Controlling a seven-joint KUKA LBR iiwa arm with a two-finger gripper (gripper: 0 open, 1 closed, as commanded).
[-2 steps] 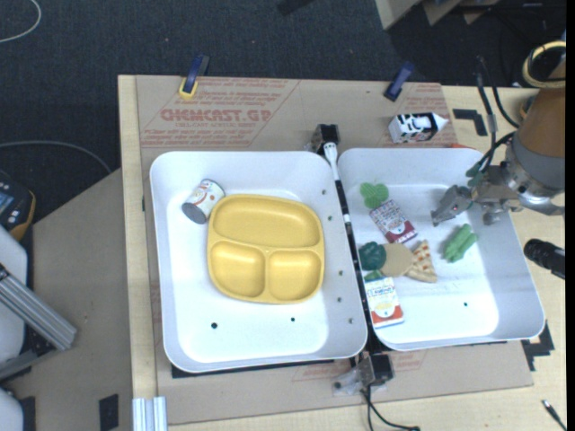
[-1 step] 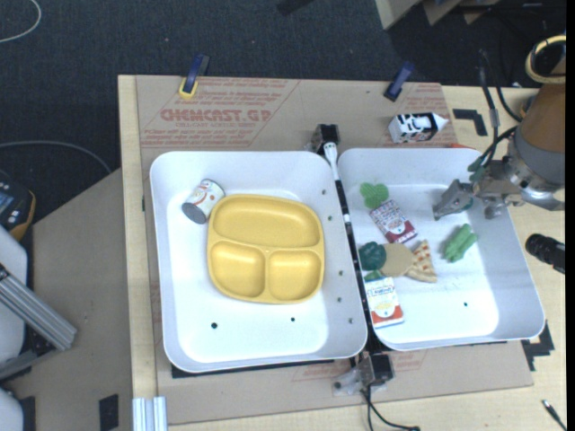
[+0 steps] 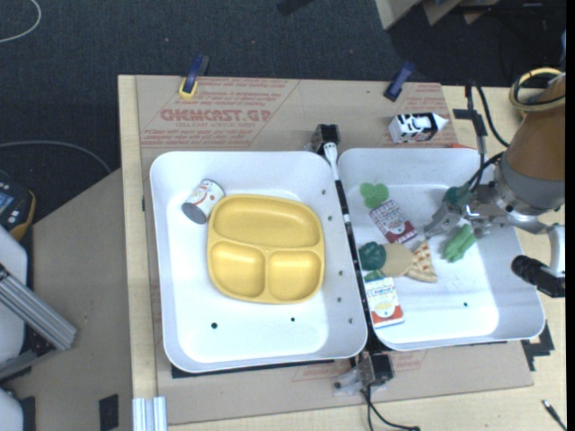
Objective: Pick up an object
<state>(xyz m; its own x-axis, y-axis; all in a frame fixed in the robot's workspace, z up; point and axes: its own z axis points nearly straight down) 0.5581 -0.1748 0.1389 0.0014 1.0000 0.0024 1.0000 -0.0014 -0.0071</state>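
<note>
The right bin (image 3: 503, 321) holds several small items. A light green, elongated toy (image 3: 460, 241) lies toward its right side. My gripper (image 3: 455, 214) hovers just above and left of that toy, close to its upper end; I cannot tell whether they touch. Left of it lie a red-and-white packet (image 3: 392, 220), a green leafy piece (image 3: 374, 192), a dark green round piece (image 3: 372, 256), a pizza-slice toy (image 3: 420, 264) and a small red-and-white carton (image 3: 384, 300).
The left bin (image 3: 180, 330) holds a yellow divided plate (image 3: 266, 248) and a small can (image 3: 201, 201) on its side. A black-and-white object (image 3: 418, 126) sits on the bench behind the right bin. The arm's orange band (image 3: 541, 142) hangs over the right bin's far right side.
</note>
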